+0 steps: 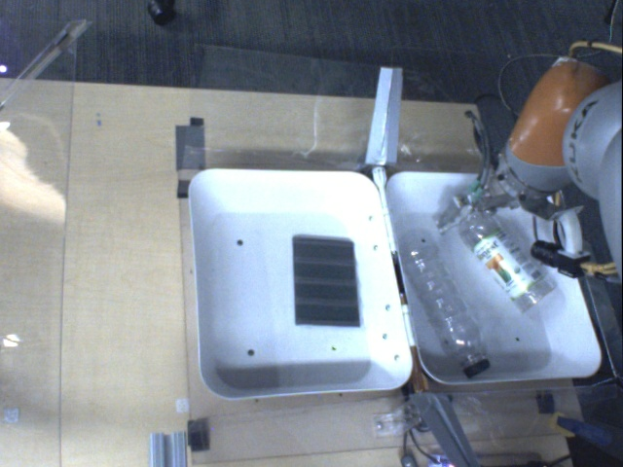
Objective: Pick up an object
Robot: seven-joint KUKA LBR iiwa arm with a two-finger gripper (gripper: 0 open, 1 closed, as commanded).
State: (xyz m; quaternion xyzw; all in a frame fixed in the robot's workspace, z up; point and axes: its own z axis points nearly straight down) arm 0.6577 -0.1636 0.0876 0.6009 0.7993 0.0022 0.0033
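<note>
My desk (117,290) is pale wood and carries two shallow white bins side by side. The left bin (224,261) holds a dark ribbed rectangular pad (326,280) lying flat near its middle. The right bin (574,353) holds two clear plastic bottles. My arm (560,129), grey with its orange band, reaches in over the far right corner of that bin. One bottle (498,256) with a green and orange label lies aslant, its far end just beside my tool (506,195). The other bottle (443,309), unlabelled with a dark cap toward the near edge, lies along the bin's left side. Whether my tool is spread or closed, I cannot tell.
</note>
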